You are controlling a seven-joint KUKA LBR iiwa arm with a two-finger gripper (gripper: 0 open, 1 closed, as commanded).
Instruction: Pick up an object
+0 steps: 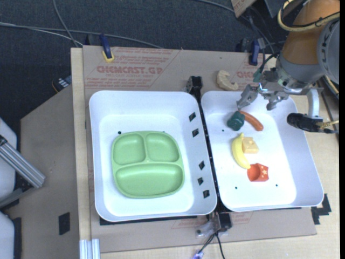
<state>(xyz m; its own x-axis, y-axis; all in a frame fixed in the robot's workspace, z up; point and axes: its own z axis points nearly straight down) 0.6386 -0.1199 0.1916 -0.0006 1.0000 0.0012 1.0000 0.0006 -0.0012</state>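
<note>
The right bin (294, 166) holds a dark green round piece (235, 121), an orange carrot-like piece (252, 120), a yellow banana (239, 152), a small yellow block (249, 144) and a red pepper-like piece (258, 172). My gripper (259, 98) hangs over the far end of that bin, just above and behind the carrot and the green piece. Its two fingers stand spread apart, with nothing between them.
The left bin (102, 144) bears a green sectioned plate (146, 163). A beige curved item (229, 80) lies on the bench behind the right bin. Black clips (195, 83) sit along the divide between the bins. A blue clamp (106, 48) grips the back edge.
</note>
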